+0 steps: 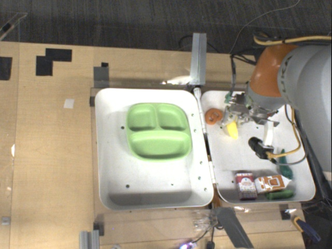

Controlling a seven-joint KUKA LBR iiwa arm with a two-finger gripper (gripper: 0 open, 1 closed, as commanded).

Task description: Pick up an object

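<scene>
Gripper [238,113] on the grey arm [306,82] is hanging low in the right-hand white bin [231,162], just above a small yellow block [232,131] beside a round orange piece [211,116]; I am not managing to tell whether it is open or closed. Pickup is looking not yet done.

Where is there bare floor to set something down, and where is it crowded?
Left bin: wide bare floor between the green plate and near wall. Right bin: small patch between the yellow block and the boxes; crowded around the gripper.
</scene>
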